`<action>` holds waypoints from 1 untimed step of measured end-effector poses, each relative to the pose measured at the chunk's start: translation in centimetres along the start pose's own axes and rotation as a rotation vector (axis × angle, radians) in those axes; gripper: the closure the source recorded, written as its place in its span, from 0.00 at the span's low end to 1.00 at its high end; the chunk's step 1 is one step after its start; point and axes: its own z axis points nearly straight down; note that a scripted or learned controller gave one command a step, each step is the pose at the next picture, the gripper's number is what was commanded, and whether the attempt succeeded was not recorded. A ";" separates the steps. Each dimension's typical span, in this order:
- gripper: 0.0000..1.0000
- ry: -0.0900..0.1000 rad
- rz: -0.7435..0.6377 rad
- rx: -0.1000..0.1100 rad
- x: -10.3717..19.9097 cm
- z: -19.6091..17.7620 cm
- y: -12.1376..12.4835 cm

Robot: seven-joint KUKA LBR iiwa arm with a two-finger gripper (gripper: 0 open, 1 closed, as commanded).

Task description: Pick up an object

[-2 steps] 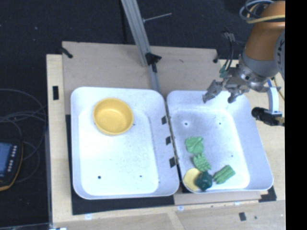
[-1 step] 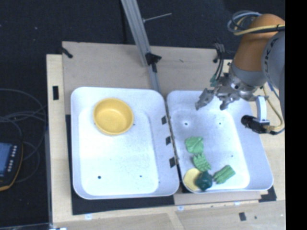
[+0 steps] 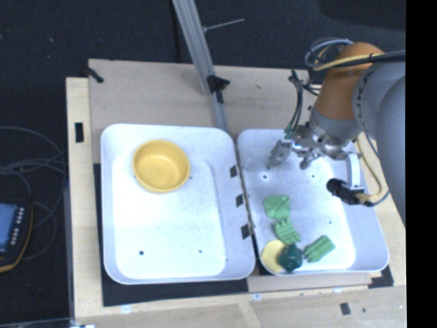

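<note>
Tool (image 3: 292, 154) sits high in the right bin (image 3: 369, 251), fingers spread, gripping nothing. Green pieces (image 3: 276, 206) lie well below it, clustered toward the bin's near edge beside a small yellow cup (image 3: 272, 254). I'd target the lone upper piece, clear of its neighbours.

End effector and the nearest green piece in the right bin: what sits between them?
Nothing. In the camera view, bare white bin floor separates the end effector from the green piece below it.
</note>
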 end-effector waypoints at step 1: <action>0.00 -0.001 0.000 -0.001 -0.1 4.3 -0.1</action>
